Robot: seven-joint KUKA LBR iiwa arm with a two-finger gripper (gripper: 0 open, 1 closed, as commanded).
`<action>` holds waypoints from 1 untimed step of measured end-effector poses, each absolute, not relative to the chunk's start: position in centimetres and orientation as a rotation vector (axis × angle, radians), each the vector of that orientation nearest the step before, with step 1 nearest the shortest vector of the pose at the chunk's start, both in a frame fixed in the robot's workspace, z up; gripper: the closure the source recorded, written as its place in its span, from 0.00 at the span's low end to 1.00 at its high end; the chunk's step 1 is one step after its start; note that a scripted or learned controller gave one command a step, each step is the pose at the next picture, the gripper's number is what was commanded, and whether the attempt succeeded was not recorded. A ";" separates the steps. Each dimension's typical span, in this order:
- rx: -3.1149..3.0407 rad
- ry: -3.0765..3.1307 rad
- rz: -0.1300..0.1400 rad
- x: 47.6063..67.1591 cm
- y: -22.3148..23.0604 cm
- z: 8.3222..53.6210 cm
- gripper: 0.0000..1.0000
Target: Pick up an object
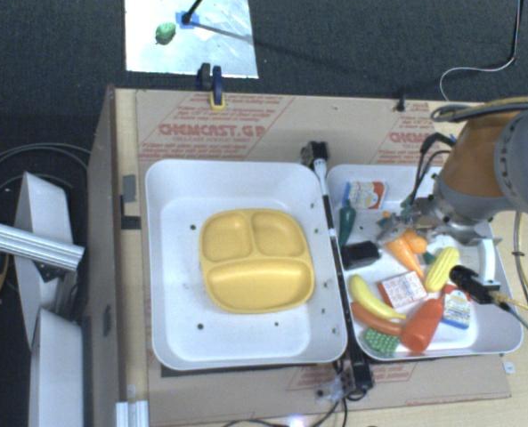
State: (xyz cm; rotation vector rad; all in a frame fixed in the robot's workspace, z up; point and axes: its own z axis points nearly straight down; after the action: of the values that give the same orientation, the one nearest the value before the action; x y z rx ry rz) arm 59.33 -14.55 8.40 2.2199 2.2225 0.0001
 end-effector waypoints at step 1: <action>2.217 2.222 0.003 59.4 -14.6 9.5 1.00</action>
State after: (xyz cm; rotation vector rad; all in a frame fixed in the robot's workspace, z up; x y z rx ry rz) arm 59.44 -14.55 9.50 2.2170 2.2218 0.0026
